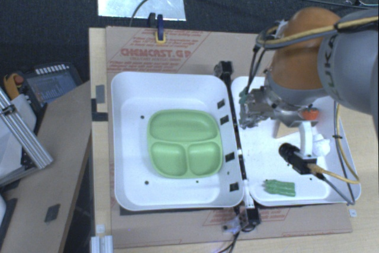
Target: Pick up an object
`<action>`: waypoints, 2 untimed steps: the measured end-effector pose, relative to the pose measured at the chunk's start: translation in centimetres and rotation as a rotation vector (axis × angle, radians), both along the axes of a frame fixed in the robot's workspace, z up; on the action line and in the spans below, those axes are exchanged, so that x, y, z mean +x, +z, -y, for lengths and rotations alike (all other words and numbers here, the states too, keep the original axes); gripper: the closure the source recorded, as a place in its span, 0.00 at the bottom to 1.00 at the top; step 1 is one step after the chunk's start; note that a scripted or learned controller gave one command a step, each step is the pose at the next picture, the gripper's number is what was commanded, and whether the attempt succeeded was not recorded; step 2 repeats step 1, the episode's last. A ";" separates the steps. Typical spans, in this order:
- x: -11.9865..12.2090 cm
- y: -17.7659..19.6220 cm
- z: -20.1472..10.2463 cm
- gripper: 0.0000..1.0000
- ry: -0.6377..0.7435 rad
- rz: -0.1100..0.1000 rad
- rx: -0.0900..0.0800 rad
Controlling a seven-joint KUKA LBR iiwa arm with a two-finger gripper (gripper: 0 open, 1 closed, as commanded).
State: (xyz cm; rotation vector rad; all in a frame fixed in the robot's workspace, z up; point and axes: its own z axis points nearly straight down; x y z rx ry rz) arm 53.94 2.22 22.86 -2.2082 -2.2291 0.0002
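End effector (251, 109) low over upper left of right bin (260, 154), nothing seen gripped, finger state cannot be told; green object (279, 188) lies unlifted at lower right; pick judged pending.

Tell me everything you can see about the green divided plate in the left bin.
The pale green divided plate looks like smooth plastic, a rounded rectangle with three compartments: one long at the far side, two smaller at the near side. It lies flat, right way up, about in the middle of the left white bin, resting on its floor. Its compartments hold nothing visible, and nothing else touches it.
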 end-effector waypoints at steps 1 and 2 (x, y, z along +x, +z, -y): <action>-2.5 -0.1 -5.7 1.00 0.000 0.001 -0.001; -2.5 -0.1 -5.7 1.00 0.000 0.001 -0.001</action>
